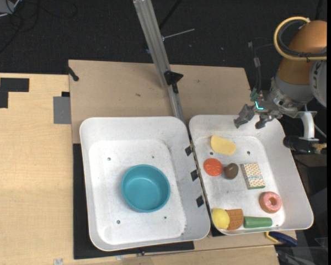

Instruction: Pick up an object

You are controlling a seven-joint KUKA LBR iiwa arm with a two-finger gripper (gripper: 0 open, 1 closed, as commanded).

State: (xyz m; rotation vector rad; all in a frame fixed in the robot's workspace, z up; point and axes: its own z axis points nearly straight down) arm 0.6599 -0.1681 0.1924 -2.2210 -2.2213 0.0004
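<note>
Two shallow white plastic bins are seen: the left bin (pixel 99 148) holds a round teal bowl (pixel 145 188), well left of and below the two-finger gripper (pixel 252 118). The gripper hangs over the right bin (pixel 298 197) at its far rim, fingers spread, nothing between them. Just below-left lies a yellow rounded piece (pixel 223 144); further below, a patterned small box (pixel 253 175) (print unreadable) and a pink ring doughnut (pixel 270 202).

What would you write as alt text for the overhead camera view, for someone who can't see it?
A grey robot arm's open gripper hovers over the far rim of the right bin, holding nothing. That bin holds a yellow piece, red ball, brown ball, patterned block, pink donut and other toy food. The left bin holds a teal bowl.
</note>
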